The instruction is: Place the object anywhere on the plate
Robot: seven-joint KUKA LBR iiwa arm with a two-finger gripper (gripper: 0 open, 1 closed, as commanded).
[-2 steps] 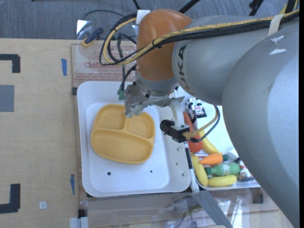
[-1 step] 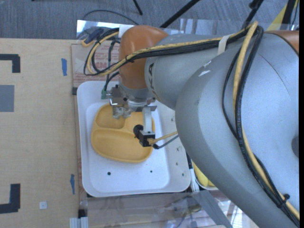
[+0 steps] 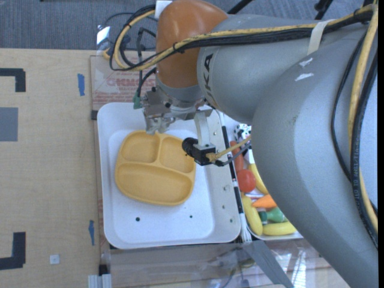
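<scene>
Gripper [image 3: 157, 123] sits over the far rim of the yellow divided plate [image 3: 156, 168], which lies in the left bin [image 3: 198, 221]. We can't tell its grip state or whether it carries anything. Plate's long axis runs left-right, directly below and toward us from the tool. Toy food [image 3: 264, 203], likely the object pool, lies in the right bin, well right of the tool.

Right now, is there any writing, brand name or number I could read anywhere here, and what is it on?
"K": a dark letter on the grey arm, the rest of the word hidden.
Red print on the cardboard sheet behind the left bin: too blurred to read.
Nothing else legible.
</scene>
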